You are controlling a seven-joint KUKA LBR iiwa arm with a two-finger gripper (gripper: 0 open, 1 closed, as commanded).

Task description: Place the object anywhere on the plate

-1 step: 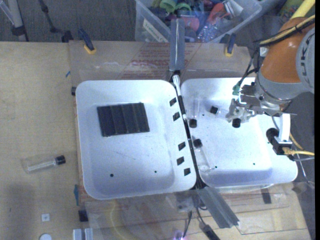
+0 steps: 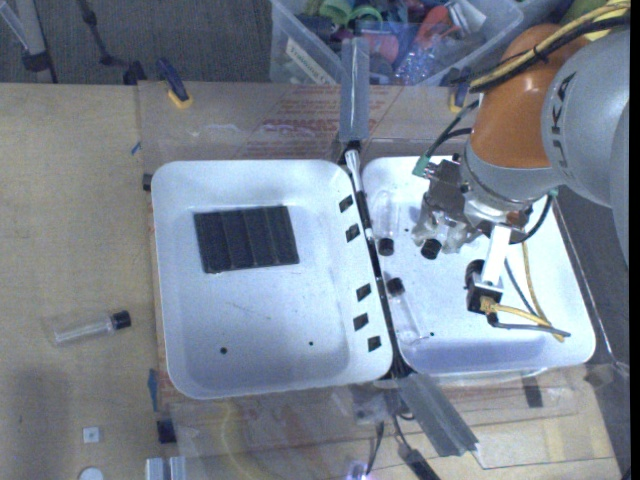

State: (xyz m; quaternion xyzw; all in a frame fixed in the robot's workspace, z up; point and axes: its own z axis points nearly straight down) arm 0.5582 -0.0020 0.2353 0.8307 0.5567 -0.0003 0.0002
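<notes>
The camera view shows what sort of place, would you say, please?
Probably a robotics lab bench: a KUKA arm over two white bins, and a clear tub of mixed test objects behind.

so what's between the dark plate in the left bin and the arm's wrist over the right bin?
Camera view: bare white bin floor beside the plate, then the divider with black tabs, then the right bin's floor up to the gripper.

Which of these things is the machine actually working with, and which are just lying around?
For the job: dark plate in the left bin; gripper over the right bin; probably the clear vials there.
Lying about: capped vial on the bench; box of toys; blue clamp.
</notes>
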